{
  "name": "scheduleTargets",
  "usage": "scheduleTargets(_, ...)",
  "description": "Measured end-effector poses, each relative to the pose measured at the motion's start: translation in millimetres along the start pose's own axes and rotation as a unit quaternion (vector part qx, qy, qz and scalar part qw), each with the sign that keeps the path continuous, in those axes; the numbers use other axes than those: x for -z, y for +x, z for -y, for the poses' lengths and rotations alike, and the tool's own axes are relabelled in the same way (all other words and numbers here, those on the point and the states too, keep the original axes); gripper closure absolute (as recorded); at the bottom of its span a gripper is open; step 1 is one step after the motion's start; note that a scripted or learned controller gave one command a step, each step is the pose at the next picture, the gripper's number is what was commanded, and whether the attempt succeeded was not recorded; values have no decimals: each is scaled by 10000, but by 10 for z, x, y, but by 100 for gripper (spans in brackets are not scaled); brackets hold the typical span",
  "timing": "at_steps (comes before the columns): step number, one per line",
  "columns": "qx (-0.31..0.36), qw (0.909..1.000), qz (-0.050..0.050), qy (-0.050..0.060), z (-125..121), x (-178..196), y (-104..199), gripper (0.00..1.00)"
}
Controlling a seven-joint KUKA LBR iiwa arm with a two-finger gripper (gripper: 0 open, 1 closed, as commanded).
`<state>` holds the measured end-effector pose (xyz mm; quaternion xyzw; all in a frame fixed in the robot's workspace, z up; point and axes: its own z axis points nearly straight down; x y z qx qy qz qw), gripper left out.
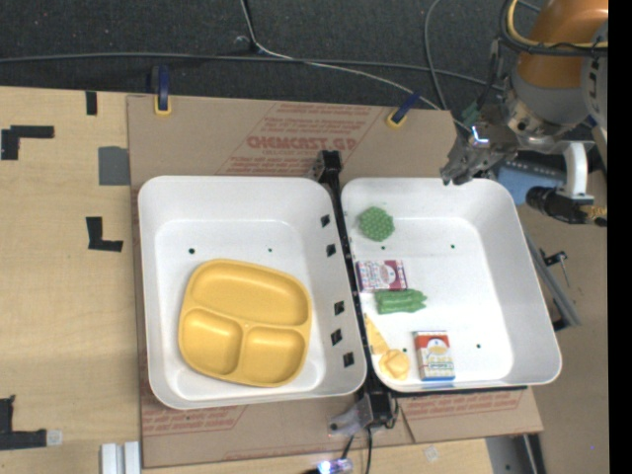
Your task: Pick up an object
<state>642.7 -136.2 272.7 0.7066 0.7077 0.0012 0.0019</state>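
Several small objects (399,301) lie well apart from the gripper (464,171).

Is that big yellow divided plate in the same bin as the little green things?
No, the yellow plate lies in the left bin, while the green items sit in the right bin.

One fixed camera looks down at a slant from above the tabletop (59,265), far enough to take in both white bins, left bin (158,294) and right bin (513,294), with the arm (558,38) entering at upper right
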Motion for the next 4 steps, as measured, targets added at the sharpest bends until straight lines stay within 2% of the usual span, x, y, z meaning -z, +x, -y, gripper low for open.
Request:
scheduleTargets(1,10,10000,-2,25,-62,-40,430,100)
scheduleTargets(2,19,10000,-7,36,-99,-236,972,100)
scheduleTargets(4,26,10000,-9,27,-172,-241,2170,100)
